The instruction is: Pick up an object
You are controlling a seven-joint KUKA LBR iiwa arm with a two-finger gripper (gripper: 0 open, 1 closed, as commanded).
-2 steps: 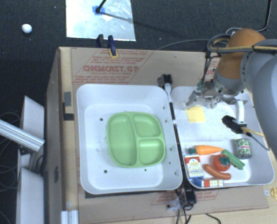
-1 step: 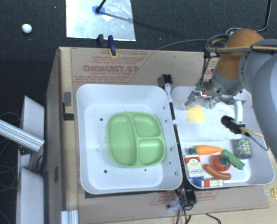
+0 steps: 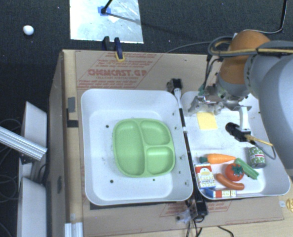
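dark carpet point(image 3: 18, 73) surrounds the bench on my feed, with a small white ball point(image 3: 28, 30) lying on it at far left and a shiny sheet point(image 3: 104, 14) further along the top edge; a brown board point(image 3: 117, 73) with red lettering sits under both bins; the left bin point(image 3: 94, 132) holds a green plate point(image 3: 143, 147) with three sections, lying flat near its middle; the right bin point(image 3: 274, 177) sits just beside it, their rims meeting down the centre.

the gripper point(image 3: 208, 102) hangs over the upper left part of the right bin; from this slant i cannot tell whether it is spread or pressed together; a yellow square point(image 3: 207, 121) lies flat just below it in my view, and i cannot tell if the two touch; nearer the front rim lie a carrot point(image 3: 219, 158), a small carton point(image 3: 204, 177), a sausage point(image 3: 229, 182) and a tomato point(image 3: 234, 172), bunched close together; a green can point(image 3: 255, 156) lies on its side to their right; the grey arm point(image 3: 279, 93) with its orange band point(image 3: 242, 53) comes in from the right.
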